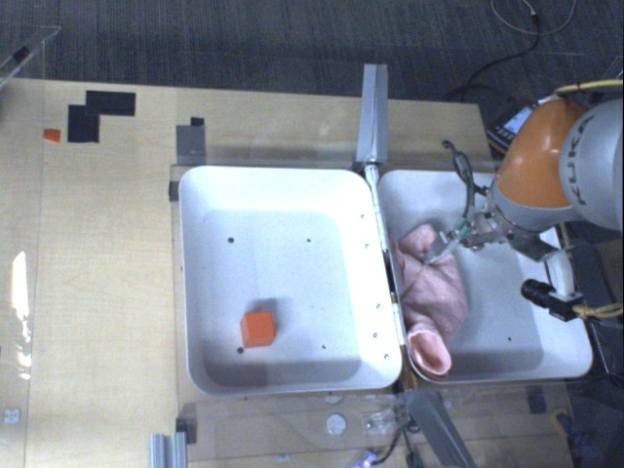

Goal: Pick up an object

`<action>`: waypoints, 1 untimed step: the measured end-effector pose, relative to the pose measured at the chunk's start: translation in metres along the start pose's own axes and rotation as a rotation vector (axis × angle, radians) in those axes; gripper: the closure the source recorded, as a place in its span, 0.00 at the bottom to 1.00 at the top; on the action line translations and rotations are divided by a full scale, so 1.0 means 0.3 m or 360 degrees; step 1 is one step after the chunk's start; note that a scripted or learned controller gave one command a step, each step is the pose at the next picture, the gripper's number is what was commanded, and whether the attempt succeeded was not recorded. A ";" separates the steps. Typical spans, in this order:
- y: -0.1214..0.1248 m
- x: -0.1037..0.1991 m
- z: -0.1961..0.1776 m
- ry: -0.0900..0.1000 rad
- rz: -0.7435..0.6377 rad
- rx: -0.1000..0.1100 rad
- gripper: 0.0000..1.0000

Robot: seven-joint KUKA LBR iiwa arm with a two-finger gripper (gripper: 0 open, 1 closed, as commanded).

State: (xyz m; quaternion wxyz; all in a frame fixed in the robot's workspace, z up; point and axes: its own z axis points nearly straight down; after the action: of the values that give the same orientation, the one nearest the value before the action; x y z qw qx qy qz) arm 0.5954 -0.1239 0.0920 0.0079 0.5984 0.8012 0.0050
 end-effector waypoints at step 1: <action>0.052 0.086 0.001 0.0000 0.0076 0.0000 0.00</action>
State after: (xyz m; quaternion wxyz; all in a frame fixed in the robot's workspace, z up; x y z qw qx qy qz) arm 0.6030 -0.0949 0.0918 0.0079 0.6174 0.7866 0.0051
